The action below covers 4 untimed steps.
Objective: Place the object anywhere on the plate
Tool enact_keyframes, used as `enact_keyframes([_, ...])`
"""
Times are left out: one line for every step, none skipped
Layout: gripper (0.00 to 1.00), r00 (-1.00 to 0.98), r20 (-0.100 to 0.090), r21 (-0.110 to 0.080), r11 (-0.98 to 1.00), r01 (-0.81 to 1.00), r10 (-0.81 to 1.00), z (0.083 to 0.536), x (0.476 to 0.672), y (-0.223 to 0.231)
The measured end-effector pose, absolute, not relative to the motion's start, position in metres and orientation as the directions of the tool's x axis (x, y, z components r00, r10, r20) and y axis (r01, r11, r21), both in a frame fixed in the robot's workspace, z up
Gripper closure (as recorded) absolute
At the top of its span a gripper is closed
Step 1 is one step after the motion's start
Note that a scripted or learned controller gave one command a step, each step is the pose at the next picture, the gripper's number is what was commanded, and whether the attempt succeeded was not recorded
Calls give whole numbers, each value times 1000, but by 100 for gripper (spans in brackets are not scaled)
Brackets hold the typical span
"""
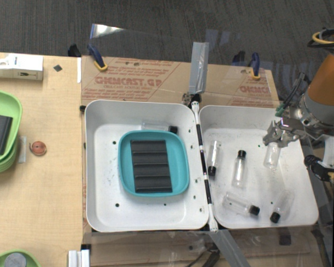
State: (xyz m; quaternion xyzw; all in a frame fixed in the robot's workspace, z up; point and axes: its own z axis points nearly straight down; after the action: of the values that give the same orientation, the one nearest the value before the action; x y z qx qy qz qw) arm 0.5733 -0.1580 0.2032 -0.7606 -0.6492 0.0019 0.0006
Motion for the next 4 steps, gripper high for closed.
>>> enact_keyframes([100,5,-1,-4,-5,1000,1000,224,561,-57])
enact_keyframes([100,-123,-1,-5,123,992,992,190,513,26])
enact_keyframes([0,-123,-1,-4,123,992,992,190,513,25])
enact_keyframes([0,-65,-2,-3,65,998,998,206,527,-5])
